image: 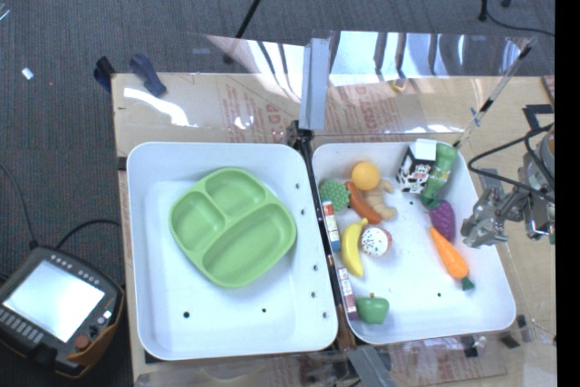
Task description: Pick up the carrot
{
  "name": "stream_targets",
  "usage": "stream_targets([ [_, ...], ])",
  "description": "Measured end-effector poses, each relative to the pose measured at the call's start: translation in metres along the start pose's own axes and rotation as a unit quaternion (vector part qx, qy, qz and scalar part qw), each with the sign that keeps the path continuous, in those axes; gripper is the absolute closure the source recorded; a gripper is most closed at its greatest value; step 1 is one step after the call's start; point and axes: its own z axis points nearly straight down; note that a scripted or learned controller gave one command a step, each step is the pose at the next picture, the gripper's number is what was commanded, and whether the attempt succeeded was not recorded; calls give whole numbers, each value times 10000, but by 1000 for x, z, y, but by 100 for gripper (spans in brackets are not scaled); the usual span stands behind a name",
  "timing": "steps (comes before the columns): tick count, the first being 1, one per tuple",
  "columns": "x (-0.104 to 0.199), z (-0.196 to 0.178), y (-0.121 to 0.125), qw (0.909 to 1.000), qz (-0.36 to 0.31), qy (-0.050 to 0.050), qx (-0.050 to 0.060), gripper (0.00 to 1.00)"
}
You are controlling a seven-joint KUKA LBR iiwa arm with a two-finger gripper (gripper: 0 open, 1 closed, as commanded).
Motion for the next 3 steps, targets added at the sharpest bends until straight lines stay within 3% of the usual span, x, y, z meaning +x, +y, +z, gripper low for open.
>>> stream_targets([
  [1, -1, -9, 1, 10000, 1, 0, -9, 100],
  [2, 15, -155, -28, 9995, 303, -20, 6, 100],
  [3, 12, -72, -27, 9995, 309, 16, 6, 100],
])
